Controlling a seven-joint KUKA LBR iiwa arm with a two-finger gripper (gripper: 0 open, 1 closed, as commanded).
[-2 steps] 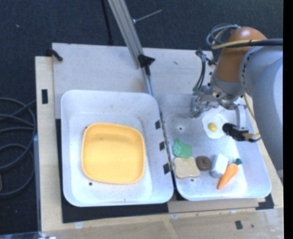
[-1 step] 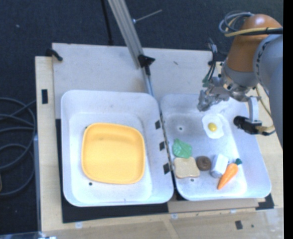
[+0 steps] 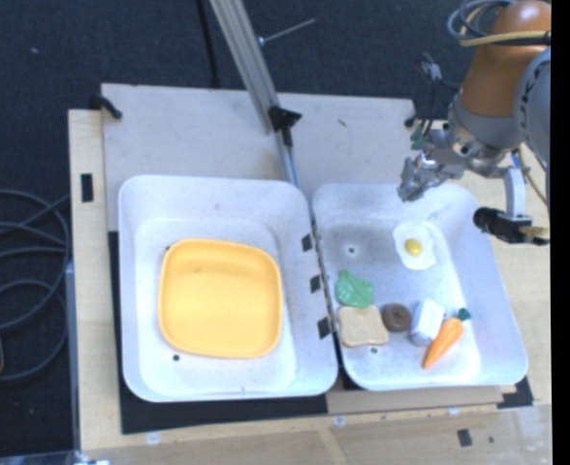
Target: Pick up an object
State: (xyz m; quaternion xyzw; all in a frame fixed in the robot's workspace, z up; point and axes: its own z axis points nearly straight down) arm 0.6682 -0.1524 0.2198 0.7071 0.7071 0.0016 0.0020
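Camera view: pincer (image 3: 416, 180) above egg (image 3: 415, 247), jaw state unclear; egg lies just toward desk's front.

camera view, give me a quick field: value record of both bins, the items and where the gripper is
left bin: holds a yellow plate
right bin: holds the small items
items: fried egg, green leaf, bread slice, brown disc, white block, carrot
gripper: over the right bin's far edge, above the fried egg
held: nothing visible between the fingers
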